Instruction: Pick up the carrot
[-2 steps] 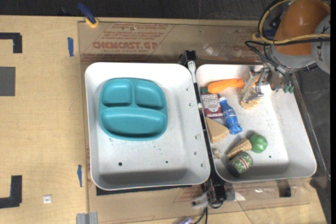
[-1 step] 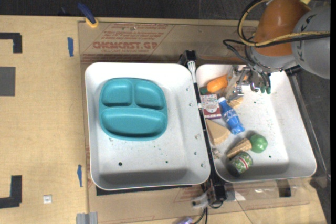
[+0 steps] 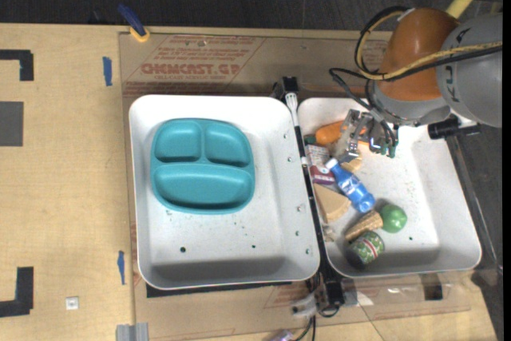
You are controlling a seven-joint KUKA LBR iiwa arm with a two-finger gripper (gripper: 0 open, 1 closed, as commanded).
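Observation:
The carrot is a small orange piece lying near the back left corner of the right bin. My gripper hangs low over that bin, just to the right of the carrot and reaching across its right end. Part of the carrot is hidden behind the gripper body, and I cannot tell whether the gripper touches it. The grey arm with its orange band comes in from the upper right.
A blue bottle, a tan wedge, a green ball and a green can crowd the right bin's left and front. In the left bin rests a teal divided plate.

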